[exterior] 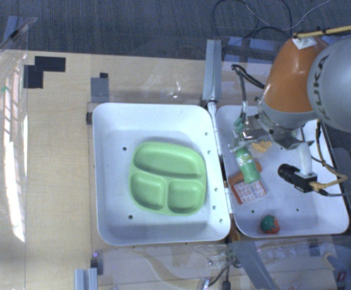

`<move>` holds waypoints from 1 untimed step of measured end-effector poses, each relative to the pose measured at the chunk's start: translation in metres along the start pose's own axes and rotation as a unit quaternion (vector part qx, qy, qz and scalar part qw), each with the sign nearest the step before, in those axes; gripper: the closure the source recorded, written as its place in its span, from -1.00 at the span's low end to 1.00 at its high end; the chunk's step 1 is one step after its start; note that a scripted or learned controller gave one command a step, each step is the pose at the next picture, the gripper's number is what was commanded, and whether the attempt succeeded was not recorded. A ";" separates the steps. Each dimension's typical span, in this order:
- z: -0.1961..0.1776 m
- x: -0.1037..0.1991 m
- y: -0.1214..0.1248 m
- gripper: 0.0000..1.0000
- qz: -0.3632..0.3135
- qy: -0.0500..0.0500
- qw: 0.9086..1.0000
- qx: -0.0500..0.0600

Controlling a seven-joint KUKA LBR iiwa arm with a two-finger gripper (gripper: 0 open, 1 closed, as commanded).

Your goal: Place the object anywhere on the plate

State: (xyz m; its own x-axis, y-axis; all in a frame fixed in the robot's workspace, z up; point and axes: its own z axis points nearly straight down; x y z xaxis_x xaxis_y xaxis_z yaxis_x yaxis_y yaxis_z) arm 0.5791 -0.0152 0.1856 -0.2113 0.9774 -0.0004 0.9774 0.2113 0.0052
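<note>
From my feed the green plate point(166, 177) looks like smooth moulded plastic with a soft sheen, sitting in a glossy white plastic bin point(112, 162). The counter point(54, 180) reads as pale, matt wood grain. The arm's orange band point(290, 77) and grey shell point(344, 83) look smooth and slightly glossy.

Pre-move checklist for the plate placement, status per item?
1. Plate reachable in left bin: ok, all three compartments bare.
2. Candidate objects in right bin: ok, green bottle, red-patterned card, small red-and-green ball.
3. Gripper position: ok, above the green bottle's top end.
4. Object between fingers: cannot tell, wrist blocks the view.
5. Bottle pose: not ok, lying on its side, overlapping the card.
6. Divider between bins crossable: cannot tell.
</note>
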 end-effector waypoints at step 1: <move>0.000 0.096 -0.004 1.00 -0.062 0.001 0.998 0.001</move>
State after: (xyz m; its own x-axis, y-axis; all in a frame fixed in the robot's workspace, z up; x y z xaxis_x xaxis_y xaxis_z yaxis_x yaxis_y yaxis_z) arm 0.5552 0.0775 0.1851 -0.3314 0.9435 0.0004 0.9435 0.3314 0.0032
